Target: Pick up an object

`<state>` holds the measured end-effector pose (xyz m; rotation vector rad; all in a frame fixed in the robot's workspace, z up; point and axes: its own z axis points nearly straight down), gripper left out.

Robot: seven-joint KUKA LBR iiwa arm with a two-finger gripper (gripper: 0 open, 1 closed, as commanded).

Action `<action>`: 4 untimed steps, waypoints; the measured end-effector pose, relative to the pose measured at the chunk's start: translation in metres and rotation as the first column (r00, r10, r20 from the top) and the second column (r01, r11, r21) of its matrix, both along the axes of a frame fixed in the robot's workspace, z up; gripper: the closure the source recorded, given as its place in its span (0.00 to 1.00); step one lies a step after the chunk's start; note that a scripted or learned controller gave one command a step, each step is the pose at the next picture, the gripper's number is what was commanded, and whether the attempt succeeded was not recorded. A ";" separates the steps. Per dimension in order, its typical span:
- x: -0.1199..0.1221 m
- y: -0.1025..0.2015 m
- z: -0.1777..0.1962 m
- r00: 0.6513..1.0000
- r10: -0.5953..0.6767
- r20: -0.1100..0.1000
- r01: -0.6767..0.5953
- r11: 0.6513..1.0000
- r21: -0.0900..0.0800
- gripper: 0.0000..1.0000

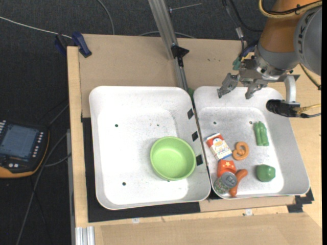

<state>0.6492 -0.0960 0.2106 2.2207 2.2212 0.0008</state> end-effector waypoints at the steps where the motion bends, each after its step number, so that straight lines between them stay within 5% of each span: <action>1: 0.006 -0.005 -0.046 1.000 0.000 -0.004 0.000 1.000 0.000 0.00; 2: 0.004 -0.001 -0.109 1.000 0.000 -0.006 0.000 1.000 0.001 0.00; 3: 0.004 -0.001 -0.115 1.000 0.000 -0.001 0.000 1.000 0.000 0.00; 4: 0.005 -0.001 -0.104 1.000 0.001 0.001 -0.001 1.000 0.000 1.00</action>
